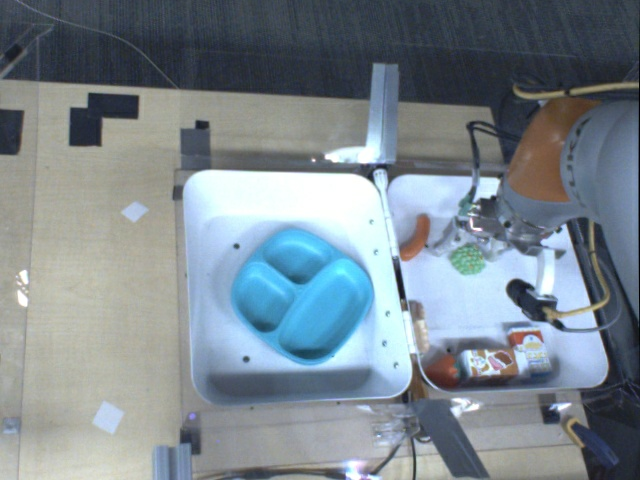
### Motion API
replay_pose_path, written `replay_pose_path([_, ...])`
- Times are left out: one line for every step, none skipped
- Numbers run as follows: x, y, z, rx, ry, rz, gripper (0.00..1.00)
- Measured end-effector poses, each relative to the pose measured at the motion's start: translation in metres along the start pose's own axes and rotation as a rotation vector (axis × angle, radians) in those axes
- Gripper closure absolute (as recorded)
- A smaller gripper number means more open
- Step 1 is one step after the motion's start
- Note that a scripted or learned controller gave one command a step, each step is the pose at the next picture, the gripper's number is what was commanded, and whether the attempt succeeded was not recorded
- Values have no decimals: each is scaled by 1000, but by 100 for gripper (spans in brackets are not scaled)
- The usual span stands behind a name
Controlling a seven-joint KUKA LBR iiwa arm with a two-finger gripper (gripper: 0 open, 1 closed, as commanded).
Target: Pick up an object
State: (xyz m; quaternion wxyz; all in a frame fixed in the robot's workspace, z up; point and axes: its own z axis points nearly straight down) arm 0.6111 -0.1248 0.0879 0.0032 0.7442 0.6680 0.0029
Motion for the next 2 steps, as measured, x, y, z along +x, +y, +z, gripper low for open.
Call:
replay_pose_path([0, 2, -13, -7, -1, -1, 100])
replay_pose_path([80, 34, -98, 4, 0, 136, 100])
